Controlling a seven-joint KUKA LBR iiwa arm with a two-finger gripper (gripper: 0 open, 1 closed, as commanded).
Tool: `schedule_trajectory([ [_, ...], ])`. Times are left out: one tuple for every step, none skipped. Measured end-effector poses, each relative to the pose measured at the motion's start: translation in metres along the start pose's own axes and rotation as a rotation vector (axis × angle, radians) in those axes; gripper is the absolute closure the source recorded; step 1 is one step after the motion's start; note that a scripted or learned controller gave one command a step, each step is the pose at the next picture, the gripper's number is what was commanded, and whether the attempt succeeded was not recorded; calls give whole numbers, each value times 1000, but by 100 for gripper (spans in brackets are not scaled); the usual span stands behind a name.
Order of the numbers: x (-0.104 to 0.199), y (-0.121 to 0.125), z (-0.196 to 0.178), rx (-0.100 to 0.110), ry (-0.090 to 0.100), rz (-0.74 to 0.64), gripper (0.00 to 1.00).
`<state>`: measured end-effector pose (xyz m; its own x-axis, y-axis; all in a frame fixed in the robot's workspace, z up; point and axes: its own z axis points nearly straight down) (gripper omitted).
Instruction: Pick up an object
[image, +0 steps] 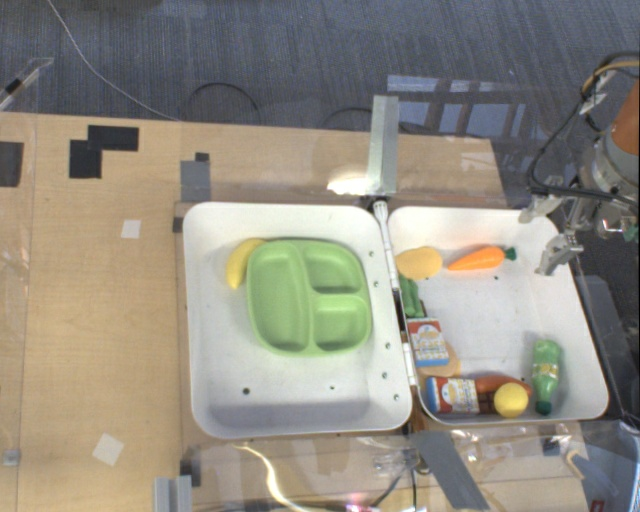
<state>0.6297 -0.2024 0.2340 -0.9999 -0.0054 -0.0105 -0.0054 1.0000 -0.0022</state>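
The right bin (500, 320) holds a carrot (476, 260), a yellow rounded fruit (419, 262), a red and white carton (429, 343), a labelled can (452, 394), a lemon (511, 399) and a green bottle (545, 372). A thin green item (408, 297) lies along the divider. My gripper (543, 233) hangs over the bin's far right corner, to the right of the carrot. It is open and nothing sits between its fingers.
The left bin (215, 380) carries a green divided plate (305, 296) with a banana (238, 262) tucked at its left rim. A metal post (384, 140) stands behind the seam between the bins. Cables trail by the arm at the upper right.
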Motion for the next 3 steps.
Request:
schedule_trajectory([
  [-14,-1,141,-3,8,93,0],
  [-28,82,146,-5,-1,164,0],
  [23,-6,145,3,0,107,0],
])
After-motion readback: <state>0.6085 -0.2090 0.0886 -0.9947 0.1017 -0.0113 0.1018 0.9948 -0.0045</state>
